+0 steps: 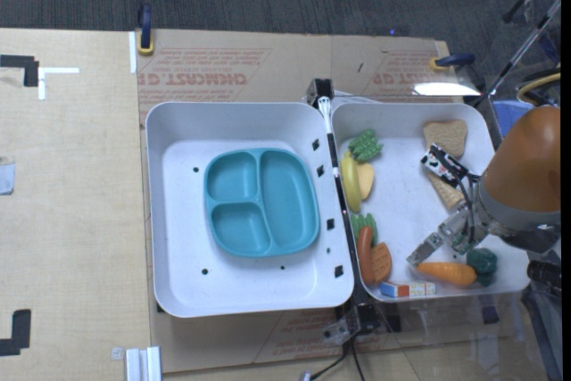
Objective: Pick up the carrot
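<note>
The carrot (445,273), orange with a dark green top (482,261), lies along the front wall of the right bin (397,214). My gripper (432,210) hangs over the right half of that bin, open. One finger (443,165) points toward the back left. The other finger (430,248) points to the front left, and its tip sits just above the carrot's left end. The carrot is beside this lower finger, not between the two. The orange band of the arm (533,165) covers the bin's right edge.
The right bin also holds a bread slice (446,138), a green leafy piece (364,145), a yellow fruit (357,180), a red-orange vegetable (364,239), a brown cookie (381,261) and a small box (409,288). A teal divided plate (261,202) lies in the left bin (169,219).
</note>
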`<state>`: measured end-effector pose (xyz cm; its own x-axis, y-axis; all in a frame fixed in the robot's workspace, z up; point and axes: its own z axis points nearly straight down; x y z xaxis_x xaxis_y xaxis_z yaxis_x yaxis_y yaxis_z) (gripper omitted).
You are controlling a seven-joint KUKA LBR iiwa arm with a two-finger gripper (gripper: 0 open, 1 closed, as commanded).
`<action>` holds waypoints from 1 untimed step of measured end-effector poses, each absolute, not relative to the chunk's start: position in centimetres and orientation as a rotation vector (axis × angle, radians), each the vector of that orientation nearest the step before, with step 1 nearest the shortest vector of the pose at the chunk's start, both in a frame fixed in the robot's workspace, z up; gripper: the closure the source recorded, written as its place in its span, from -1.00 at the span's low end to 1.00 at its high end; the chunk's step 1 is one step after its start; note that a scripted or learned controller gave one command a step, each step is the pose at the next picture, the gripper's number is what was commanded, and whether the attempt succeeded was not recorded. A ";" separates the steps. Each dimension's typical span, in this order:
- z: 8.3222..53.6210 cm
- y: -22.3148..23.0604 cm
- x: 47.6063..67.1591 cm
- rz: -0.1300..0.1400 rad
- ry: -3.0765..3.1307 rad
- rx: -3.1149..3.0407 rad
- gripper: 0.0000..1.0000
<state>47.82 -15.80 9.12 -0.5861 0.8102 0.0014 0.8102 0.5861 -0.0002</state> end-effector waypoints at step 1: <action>9.1 -12.9 47.9 -0.002 -2.772 -1.478 -1.00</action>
